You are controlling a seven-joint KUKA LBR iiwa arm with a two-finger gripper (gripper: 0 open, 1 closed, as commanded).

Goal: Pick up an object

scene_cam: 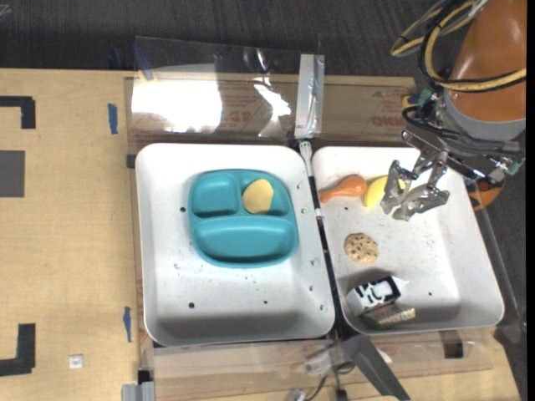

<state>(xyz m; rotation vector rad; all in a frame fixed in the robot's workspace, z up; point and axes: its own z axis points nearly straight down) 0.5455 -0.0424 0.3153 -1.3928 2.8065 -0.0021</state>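
We see the hand (pixel 411 192) low over the right bin (pixel 468 295), its fingers spread and pinching nothing. Just left of it lie a yellow lemon-like piece (pixel 375 191) and an orange carrot (pixel 343 188) — the cookie (pixel 361 247) sits below-left, a black-and-white packet (pixel 376 291) farther down.

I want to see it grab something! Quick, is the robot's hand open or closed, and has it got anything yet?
Hand: open, holding nothing, hanging over the right bin beside the yellow toy.
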